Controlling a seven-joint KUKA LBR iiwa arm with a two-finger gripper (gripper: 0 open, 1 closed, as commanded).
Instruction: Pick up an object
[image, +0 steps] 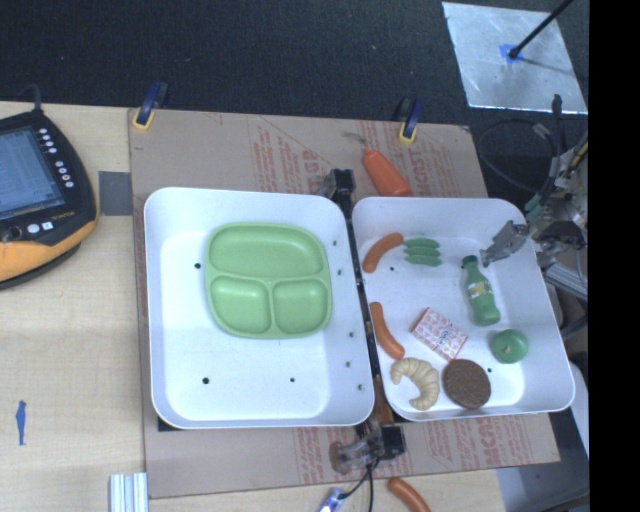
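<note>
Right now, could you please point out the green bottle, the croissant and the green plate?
green bottle (481, 293), camera view, its body.
croissant (418, 380), camera view, its middle.
green plate (268, 278), camera view, its centre.

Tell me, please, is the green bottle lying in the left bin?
No, the green bottle lies in the right bin, near the gripper.

- The left bin (180, 390) holds a green divided plate (268, 279).
- The right bin (540, 395) holds two sausages (381, 251), pea pods (422, 250), a green bottle (480, 292), a croissant (418, 380) and a brown cookie (466, 383).
- The tool (503, 243) hangs over the right bin, near the bottle.
</note>
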